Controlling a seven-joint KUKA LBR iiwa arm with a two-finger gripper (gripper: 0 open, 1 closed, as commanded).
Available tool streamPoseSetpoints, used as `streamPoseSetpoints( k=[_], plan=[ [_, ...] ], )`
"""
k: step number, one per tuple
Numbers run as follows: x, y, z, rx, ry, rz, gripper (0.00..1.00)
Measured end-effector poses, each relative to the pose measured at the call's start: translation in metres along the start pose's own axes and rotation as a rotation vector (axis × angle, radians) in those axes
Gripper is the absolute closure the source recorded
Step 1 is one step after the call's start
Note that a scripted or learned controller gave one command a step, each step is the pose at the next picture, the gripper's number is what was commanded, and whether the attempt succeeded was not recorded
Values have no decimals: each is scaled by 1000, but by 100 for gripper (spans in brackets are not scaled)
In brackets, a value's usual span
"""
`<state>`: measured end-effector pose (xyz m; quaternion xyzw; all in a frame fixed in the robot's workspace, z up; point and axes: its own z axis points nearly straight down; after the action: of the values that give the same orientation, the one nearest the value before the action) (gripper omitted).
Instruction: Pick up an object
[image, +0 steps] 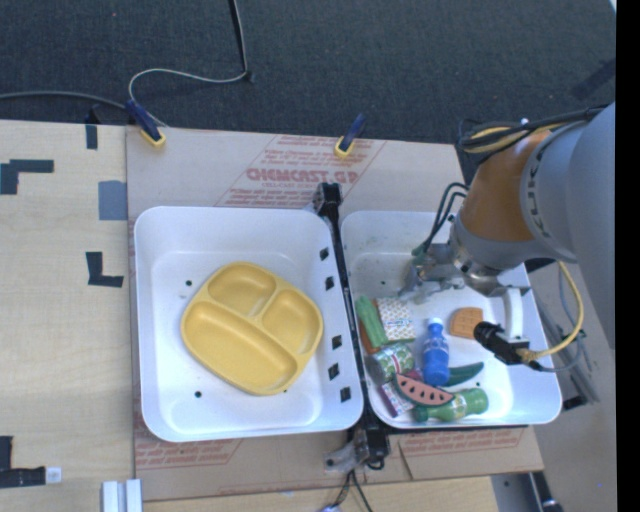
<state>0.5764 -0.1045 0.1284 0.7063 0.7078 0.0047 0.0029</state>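
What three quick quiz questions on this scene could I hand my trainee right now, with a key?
1. True or false: the yellow divided plate lies in the left bin.
2. Which bin is the pincer over? A) left B) right
3. Fill in: the blue bottle lies beside a slice of toy ____.

Key:
1. True.
2. B, the right bin.
3. Watermelon, just below the bottle in the camera view.

Cardboard-covered bench (60, 300) bears two white bins (160, 330).
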Motion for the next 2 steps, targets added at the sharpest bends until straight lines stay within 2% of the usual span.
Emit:
streamPoseSetpoints(
  k=[1, 2],
  plan=[
    [0, 0, 0, 0, 0, 0, 0],
    [9, 22, 43, 7, -3, 0, 0]
  ],
)
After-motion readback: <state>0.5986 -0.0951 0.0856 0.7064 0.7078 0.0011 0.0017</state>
